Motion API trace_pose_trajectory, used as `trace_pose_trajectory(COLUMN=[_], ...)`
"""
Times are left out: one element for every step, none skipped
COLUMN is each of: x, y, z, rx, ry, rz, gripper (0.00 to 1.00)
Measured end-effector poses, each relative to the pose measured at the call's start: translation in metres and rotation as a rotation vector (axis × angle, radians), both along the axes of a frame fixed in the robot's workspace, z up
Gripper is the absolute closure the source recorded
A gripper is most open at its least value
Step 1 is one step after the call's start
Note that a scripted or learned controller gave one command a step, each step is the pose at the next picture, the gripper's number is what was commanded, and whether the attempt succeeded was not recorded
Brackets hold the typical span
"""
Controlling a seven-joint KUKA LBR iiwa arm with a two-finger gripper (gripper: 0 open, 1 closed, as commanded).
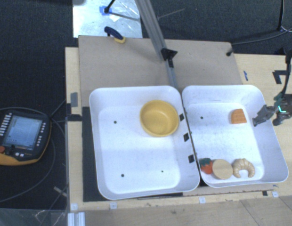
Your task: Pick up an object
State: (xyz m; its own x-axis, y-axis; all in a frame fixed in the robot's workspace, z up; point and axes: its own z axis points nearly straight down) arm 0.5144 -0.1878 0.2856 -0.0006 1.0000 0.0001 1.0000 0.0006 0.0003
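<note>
A handheld control pad (20, 136), orange-edged with a lit screen, is seen at far left on the dark floor, its cable trailing toward the bench. The bench top (136, 60) is covered by a brown board, with a small blue-and-yellow clamp (114, 34) at its upper left edge and a grey metal pole (153, 25) slanting across it from the top of the view.

The left bin (117, 164) is occupied by a yellow bowl (159, 117), placed upright near the bin's upper right part, close to the divide between the bins. Black clips (186, 136) are visible along the seam where the two bins touch.

In the right bin (221, 140), four things are found. A small red and green item (206, 165) is set in the lower left corner, touching a round tan disc (222, 169). Just beside the disc, to its right, a croissant (243, 167) is laid along the lower wall. Well apart from these, an orange block (238, 116) is placed in the upper right part of the bin.

The gripper (260, 118) is seen at the right rim of the right bin, near the orange block but not touching it. Nothing is seen between its fingers. Whether the claw is spread or pressed together cannot be told at this size.
</note>
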Motion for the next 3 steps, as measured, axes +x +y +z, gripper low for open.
trace_pose_trajectory(x=[0.0,-0.002,0.004], y=[0.0,-0.009,-0.005], z=[0.0,-0.047,-0.106], rx=[0.0,0.001,0.001], ry=[0.0,0.003,0.004], rz=[0.0,-0.001,0.0], gripper=[0.0,0.0,0.0])
